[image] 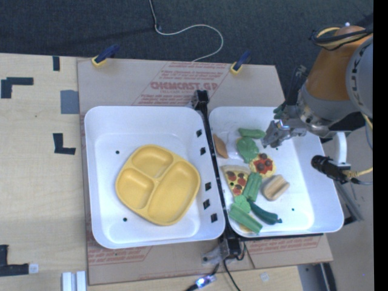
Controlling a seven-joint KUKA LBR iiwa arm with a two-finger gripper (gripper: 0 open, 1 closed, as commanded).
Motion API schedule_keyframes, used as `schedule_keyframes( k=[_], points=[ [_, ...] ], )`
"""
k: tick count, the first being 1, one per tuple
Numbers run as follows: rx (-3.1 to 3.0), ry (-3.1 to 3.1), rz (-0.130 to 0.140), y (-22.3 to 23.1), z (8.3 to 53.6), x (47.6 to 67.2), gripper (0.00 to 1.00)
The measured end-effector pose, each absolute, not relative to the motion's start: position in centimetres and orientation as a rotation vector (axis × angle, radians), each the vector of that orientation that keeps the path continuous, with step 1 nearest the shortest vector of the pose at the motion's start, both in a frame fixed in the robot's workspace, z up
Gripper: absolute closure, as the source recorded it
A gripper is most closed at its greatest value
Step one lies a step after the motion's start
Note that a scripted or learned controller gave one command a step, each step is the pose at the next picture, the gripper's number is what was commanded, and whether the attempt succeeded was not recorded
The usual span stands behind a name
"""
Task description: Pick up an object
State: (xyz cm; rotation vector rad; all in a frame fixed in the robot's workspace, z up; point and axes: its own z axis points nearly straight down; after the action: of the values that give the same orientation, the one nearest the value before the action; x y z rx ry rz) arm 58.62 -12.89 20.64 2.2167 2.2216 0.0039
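**Light toy food, best pinched across the narrow side**

The small plastic play-food pieces [254,183] lie heaped in my right-hand shallow white bin [315,217]; I judge them light, stiff and slick, so I'd grip the tan hot-dog bun [276,188] across its width. My gripper [273,135] hangs over the bin's upper part, just beside the green leaf-shaped piece [247,147], wrist tilted down. I cannot tell how wide it is.

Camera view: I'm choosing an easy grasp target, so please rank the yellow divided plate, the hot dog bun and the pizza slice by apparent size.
1. yellow divided plate, by far the largest
2. pizza slice and hot dog bun: they look alike in size, so I won't rank them.
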Motion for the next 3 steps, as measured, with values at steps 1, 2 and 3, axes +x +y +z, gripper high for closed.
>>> schedule_keyframes(
  k=[1, 2, 3],
  points=[
    [2.219, 2.223, 0.001, -12.8, 22.5, 58.7, 1.00],
    [2.217, 2.230, 0.000, -7.4, 23.4, 56.8, 1.00],
    [2.217, 2.231, -0.002, -2.7, 23.8, 54.3, 1.00]
  ],
)
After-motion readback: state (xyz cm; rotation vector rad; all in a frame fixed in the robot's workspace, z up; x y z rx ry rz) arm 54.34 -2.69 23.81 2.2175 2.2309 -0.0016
